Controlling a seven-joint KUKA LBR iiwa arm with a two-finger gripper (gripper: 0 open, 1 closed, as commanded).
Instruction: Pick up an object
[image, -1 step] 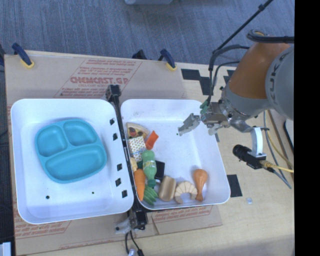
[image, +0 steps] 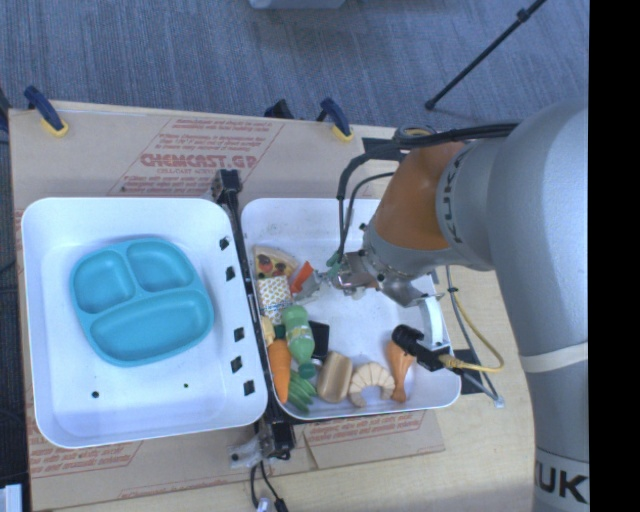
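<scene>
The step in hand is judged to be the reach: the gripper (image: 318, 281) is lowered into the right bin (image: 300, 212), at about nine o'clock from the orange band (image: 425, 205) of the arm, and no object is seen lifted clear of the bin floor. The fingertips are seen just beside the pizza slice (image: 272, 266), at its three o'clock side, with a small red piece (image: 301, 276) close against them. Whether the fingers are apart or together cannot be told, since the wrist and its cables cover much of them, and no hold on anything can be claimed.

The toy foods are gathered along the bin's left wall and near edge: a carrot (image: 279, 369) at six o'clock from the pizza slice, a green vegetable (image: 297, 331) beside it, and a croissant (image: 371, 381) further round. A blue divided plate (image: 140, 298) lies in the left bin (image: 40, 330).

For the next move, a firm closing on one piece and a straight lift are judged to be needed.
</scene>
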